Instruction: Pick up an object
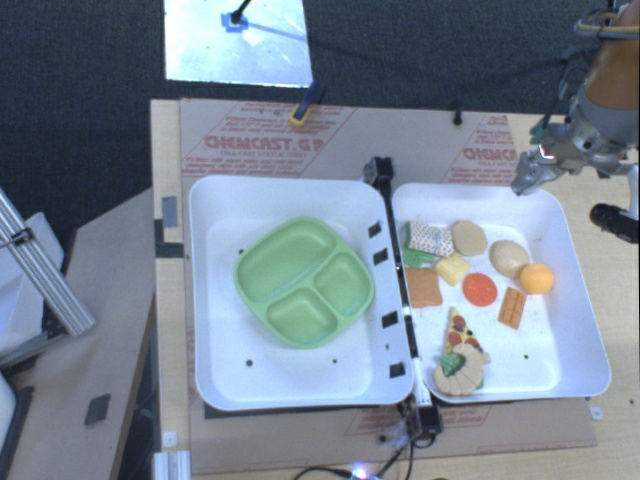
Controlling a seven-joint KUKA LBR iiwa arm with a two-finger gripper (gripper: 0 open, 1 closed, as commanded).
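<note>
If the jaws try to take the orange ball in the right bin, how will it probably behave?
The orange ball looks round and smooth, so it may roll or slip away when touched. It seems a small toy, so probably light. The egg lies close beside it and might be pushed too.

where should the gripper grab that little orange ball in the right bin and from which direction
Probably straight down from above, closing across the round middle of the orange ball. It sits by the right bin's right wall, so set the fingers along that wall, near side to far side, clear of the pale egg-shaped piece beside it.
</note>
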